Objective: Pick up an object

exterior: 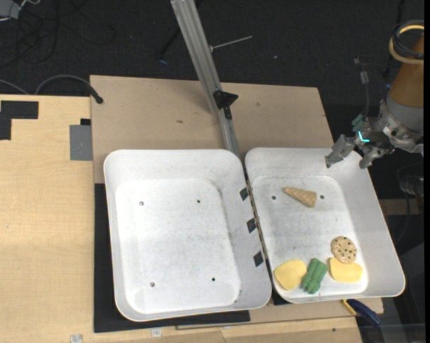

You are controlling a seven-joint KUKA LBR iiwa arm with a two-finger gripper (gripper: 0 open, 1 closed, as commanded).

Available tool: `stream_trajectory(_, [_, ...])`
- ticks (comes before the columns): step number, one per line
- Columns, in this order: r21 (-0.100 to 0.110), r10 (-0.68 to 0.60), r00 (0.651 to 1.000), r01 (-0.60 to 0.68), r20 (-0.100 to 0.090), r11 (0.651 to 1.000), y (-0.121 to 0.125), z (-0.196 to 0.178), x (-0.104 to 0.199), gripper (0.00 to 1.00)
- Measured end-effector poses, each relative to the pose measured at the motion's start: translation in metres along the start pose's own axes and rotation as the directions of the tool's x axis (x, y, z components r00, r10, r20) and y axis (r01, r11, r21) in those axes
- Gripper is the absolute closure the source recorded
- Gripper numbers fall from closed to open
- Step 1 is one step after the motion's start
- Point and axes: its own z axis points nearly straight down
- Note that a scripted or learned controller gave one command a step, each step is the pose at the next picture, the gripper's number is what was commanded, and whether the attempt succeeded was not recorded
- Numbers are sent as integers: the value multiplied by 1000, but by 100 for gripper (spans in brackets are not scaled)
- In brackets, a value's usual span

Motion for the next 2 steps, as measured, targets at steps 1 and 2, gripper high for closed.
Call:
stream_trajectory(1, [-4,-3,1000,3,1,1000,1,-3,1,0])
stream_trajectory(2, [-1,-6,1000,6,0,1000,1,41,5,0])
